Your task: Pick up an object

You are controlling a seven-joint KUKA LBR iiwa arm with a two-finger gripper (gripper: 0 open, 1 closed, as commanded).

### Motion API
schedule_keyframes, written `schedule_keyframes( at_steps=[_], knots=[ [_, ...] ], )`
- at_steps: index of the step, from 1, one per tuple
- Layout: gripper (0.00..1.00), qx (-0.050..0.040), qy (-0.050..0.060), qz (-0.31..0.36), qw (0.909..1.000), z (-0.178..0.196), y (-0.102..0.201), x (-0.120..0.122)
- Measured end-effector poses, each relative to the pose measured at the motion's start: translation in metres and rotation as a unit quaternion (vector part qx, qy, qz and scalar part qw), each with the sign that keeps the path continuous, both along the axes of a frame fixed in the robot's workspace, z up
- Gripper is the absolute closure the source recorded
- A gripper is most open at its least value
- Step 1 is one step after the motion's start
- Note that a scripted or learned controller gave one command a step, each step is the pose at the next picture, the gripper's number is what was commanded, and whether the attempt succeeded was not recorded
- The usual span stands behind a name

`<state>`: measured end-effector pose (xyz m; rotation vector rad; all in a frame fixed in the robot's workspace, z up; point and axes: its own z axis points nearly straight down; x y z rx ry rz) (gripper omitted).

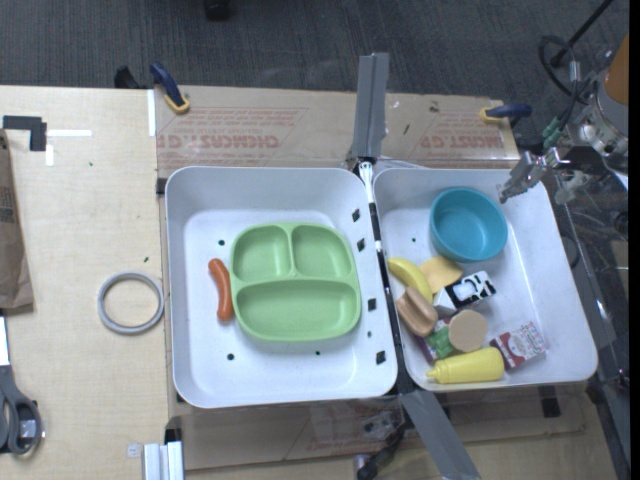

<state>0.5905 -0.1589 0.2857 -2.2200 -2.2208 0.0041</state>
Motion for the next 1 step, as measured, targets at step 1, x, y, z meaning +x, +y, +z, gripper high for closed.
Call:
schedule_keyframes(
  at_steps=[1],
  knots=[
    [0.00, 0.0006, 0.000, 0.100, 0.9950, -0.1180, 0.0593, -0.0363]
  ],
)
